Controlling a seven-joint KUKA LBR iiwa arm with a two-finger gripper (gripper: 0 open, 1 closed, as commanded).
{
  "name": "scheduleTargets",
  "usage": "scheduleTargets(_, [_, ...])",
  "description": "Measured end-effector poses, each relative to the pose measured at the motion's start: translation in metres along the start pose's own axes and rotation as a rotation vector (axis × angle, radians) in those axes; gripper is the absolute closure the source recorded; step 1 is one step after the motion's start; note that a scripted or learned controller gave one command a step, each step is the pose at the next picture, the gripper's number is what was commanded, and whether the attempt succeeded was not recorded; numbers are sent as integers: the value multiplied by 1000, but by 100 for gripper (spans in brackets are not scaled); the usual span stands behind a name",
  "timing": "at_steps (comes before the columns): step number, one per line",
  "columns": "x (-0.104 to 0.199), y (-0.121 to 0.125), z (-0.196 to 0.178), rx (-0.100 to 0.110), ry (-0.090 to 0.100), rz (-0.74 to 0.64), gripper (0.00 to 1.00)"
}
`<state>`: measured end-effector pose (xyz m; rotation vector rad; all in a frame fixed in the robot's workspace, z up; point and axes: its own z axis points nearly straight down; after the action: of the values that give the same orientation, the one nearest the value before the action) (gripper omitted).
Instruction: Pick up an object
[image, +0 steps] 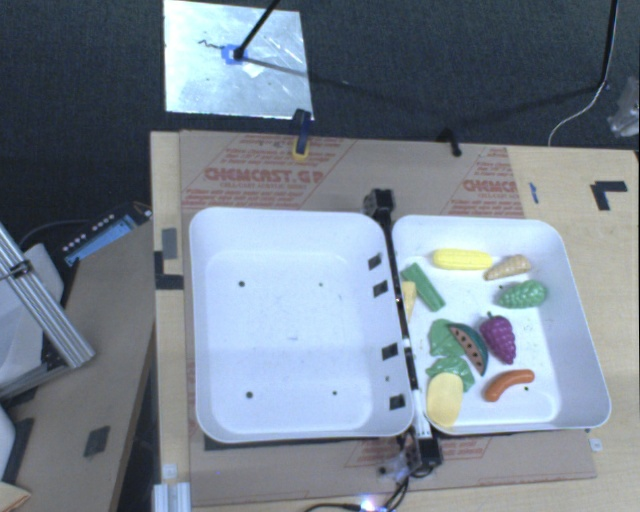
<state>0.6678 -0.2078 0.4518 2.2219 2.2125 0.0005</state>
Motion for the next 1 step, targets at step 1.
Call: scheduleTargets(1, [2, 1, -24, 0, 2, -8, 100])
